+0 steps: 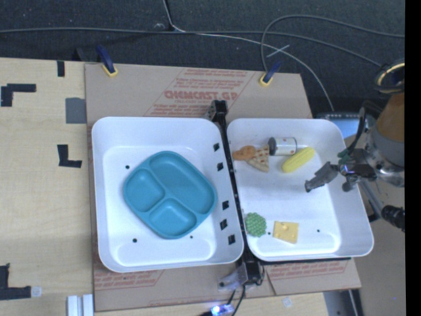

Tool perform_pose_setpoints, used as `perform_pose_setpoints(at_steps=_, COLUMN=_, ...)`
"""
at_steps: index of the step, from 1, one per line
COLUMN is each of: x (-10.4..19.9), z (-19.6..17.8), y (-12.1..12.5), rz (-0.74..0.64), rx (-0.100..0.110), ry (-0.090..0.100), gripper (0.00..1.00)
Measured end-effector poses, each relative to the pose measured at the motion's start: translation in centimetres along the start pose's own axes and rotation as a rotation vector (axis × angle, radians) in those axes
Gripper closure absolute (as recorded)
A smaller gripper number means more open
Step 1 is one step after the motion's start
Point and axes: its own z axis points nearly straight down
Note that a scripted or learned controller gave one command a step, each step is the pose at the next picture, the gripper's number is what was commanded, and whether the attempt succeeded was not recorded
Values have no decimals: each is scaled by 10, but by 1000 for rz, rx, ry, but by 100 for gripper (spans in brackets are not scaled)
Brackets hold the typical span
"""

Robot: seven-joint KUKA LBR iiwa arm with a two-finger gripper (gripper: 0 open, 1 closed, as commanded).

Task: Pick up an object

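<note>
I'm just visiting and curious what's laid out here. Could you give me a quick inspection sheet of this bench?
Surface: left bin and right bin side by side on cardboard.
Job's things: corn cob, cheese wedge, green round piece, pizza slice, orange piece, small cylinder, all in the right bin.
Clutter: blue divided plate in the left bin.
Grippers: claw over the right bin's right side, holding nothing.
Cables: cable behind the bench.
Surroundings: dark floor.

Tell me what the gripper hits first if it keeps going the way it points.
The gripper points left and slightly down; likely the bare floor of the right bin first, passing below the corn. Depth is unclear.
</note>
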Motion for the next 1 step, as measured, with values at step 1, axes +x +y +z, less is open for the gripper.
perform_pose_setpoints(at_steps=1, x=0, z=-6, y=3, rz=-4, rx=-12, ry=-3, gripper=0)
